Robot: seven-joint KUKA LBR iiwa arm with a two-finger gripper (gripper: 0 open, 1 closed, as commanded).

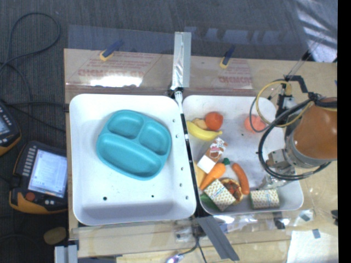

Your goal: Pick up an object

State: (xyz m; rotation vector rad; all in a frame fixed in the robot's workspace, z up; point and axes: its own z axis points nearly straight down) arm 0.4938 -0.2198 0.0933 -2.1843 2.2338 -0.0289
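Observation:
The right bin [241,104] holds several toy foods. An orange [214,119] and a banana [202,131] lie at its back left. Nearer the front are a white cube [207,164], a carrot [215,174], a red-orange sausage shape [240,178], a patterned sandwich block [219,193] and a patterned box [265,198]. A pink-orange disc [254,123] lies at the back right. My gripper [274,171] hangs under the orange wrist band [315,133] at the bin's right side, just above and behind the patterned box. The wrist hides most of it.
In the left bin [82,190] lies a teal divided plate [134,143]. A metal divider post [181,59] stands between the bins at the back. Yellow and black cables [269,106] loop around the wrist. A tablet pendant [41,174] lies off the bench at left.

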